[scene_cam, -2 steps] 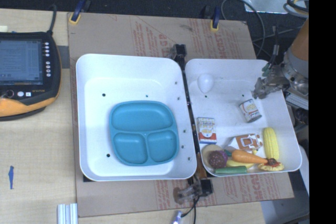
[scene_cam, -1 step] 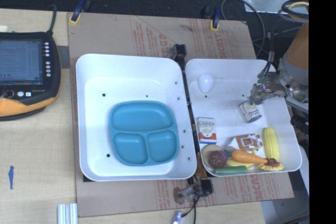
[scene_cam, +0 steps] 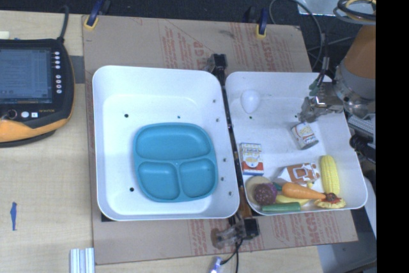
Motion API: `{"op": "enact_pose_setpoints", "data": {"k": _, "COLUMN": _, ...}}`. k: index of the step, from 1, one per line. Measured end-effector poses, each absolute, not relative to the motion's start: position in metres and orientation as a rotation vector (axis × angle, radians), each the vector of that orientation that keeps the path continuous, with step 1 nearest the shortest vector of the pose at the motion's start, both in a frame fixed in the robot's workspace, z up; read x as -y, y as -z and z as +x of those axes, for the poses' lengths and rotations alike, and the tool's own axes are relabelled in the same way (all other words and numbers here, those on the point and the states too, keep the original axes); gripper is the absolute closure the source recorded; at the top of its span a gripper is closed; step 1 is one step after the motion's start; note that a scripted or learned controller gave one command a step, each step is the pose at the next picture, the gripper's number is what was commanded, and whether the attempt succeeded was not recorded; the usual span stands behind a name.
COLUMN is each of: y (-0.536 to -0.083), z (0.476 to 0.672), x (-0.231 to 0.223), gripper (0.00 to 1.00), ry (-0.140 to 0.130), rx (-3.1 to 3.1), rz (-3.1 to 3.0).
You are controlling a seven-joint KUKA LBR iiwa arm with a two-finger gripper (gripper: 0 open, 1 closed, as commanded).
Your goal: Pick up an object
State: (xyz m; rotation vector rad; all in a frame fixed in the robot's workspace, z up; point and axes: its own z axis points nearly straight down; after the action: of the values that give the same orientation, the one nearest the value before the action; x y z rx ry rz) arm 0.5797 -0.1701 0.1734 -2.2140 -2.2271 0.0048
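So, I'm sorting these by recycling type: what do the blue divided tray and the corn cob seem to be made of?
Blue divided tray: probably moulded plastic, smooth and matte, one even colour with rounded compartments. Corn cob: likely toy plastic, uniformly bright yellow with a slight sheen.

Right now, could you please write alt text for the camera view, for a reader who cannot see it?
A grey robot arm's gripper hangs in the right white bin, just above a small can, with toy food nearby: an egg, corn, a carrot. The left white bin holds a blue divided plate.
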Motion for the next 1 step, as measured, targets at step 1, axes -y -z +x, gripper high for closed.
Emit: {"op": "enact_pose_setpoints", "data": {"k": 1, "y": -0.1864, "z": 0.5570, "x": 0.1683, "gripper": 1.00, "ry": -0.006, "rx": 2.223, "rz": -2.214}}
